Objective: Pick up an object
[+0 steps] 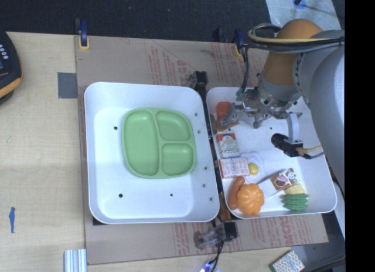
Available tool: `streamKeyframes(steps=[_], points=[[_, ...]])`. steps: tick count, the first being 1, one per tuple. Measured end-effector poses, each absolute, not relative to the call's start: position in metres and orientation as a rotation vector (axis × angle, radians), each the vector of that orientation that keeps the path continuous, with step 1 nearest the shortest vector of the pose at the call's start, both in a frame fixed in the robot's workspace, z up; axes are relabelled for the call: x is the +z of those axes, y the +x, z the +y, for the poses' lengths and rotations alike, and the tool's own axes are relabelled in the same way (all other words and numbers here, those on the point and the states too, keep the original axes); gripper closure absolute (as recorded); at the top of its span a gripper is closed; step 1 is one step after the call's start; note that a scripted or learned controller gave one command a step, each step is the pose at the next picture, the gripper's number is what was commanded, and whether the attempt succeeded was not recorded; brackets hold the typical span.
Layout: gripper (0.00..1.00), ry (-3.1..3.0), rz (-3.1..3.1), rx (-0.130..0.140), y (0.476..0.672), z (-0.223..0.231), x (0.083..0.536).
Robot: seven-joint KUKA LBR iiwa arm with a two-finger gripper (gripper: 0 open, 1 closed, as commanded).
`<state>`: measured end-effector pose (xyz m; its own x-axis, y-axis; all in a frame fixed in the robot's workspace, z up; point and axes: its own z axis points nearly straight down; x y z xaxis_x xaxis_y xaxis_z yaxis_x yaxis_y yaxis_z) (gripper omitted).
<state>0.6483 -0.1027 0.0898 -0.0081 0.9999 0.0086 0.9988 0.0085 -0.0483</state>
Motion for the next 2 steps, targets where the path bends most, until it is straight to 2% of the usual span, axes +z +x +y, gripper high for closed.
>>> streamKeyframes(steps=[1,2], points=[[0.00,-2.189,-2.205,0.052,0.6477,-0.0967,0.0894],[0.00,-2.187,-2.202,0.047,0.6479,-0.0985,0.0892]])
